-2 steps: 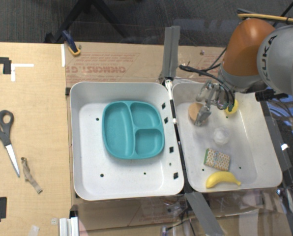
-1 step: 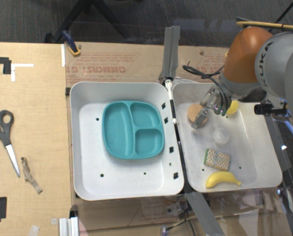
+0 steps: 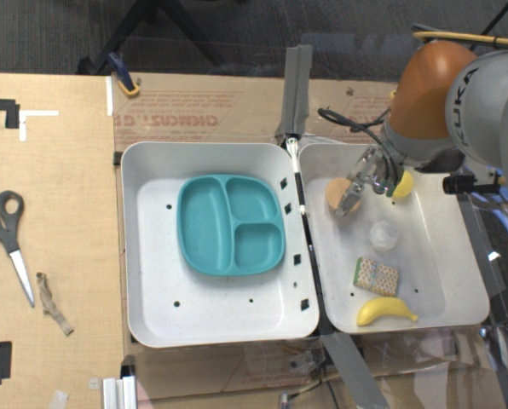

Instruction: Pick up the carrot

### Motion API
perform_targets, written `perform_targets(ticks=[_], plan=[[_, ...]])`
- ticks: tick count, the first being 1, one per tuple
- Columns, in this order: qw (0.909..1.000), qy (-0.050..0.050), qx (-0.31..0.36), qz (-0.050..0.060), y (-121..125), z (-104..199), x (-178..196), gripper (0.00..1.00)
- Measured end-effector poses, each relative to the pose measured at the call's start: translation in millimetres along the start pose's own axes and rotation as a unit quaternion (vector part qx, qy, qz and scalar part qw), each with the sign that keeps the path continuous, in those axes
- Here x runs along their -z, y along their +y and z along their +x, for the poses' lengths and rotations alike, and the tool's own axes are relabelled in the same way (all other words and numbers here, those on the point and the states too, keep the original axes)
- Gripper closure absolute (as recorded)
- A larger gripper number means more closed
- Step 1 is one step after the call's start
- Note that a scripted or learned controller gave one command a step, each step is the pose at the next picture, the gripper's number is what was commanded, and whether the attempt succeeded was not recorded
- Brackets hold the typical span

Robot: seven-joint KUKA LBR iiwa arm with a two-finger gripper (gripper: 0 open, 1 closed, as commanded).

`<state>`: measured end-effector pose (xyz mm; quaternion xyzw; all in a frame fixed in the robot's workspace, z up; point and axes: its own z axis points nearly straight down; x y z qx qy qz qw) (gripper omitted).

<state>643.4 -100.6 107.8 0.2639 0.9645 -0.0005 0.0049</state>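
An orange-tan rounded object (image 3: 335, 193), possibly the carrot, lies at the back left of the right bin (image 3: 441, 301). My gripper (image 3: 356, 194) is low in that bin, right against the object's right side and partly covering it. The arm's orange band (image 3: 429, 88) hangs above the bin's back edge. I cannot tell whether the object is between the gripper's parts or only beside them.
A small yellow item (image 3: 402, 185) sits just right of the gripper. A clear cup (image 3: 383, 233), a patterned sponge (image 3: 378, 274) and a banana (image 3: 385, 312) lie nearer the front. The left bin (image 3: 147, 296) holds a teal divided plate (image 3: 232, 225). Scissors (image 3: 11, 237) lie on the bench.
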Motion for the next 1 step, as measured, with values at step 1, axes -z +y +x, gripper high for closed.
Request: perform_targets(ticks=[1], plan=[[0.995, 0.003, -0.1, 0.001, 35.3, 41.8, 85.2, 1.0]])
